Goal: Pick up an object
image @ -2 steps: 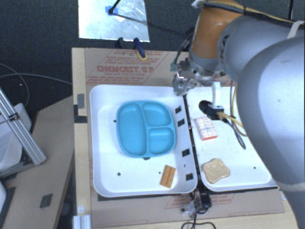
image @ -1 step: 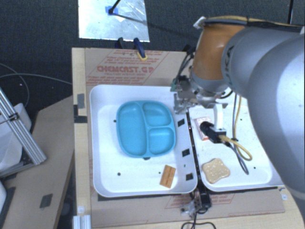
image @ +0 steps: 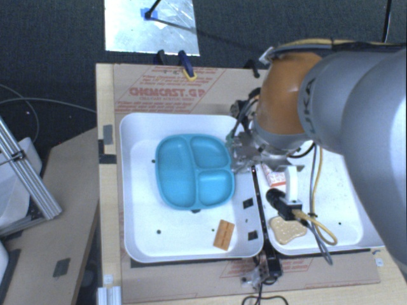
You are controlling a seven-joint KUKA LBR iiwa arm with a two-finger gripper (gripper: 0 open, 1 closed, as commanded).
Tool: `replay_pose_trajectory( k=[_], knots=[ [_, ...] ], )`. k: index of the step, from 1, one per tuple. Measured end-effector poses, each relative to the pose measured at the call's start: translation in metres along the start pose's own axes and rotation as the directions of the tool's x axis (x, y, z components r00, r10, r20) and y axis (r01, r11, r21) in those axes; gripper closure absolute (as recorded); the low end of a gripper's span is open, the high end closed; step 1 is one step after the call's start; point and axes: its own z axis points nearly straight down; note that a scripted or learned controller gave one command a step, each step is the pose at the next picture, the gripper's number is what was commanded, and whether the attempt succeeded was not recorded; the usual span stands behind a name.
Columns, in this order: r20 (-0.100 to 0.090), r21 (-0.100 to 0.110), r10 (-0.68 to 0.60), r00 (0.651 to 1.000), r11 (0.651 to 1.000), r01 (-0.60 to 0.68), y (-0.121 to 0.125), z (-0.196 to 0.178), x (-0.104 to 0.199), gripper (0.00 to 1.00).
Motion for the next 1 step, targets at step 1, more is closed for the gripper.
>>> replay_pose_trajectory(
  k=[1],
  knots=[
    [-0.001,-0.026,-0.003,1.0,1.0,0.003,-0.001,-0.2558,-0.0285,1.0]
  ],
)
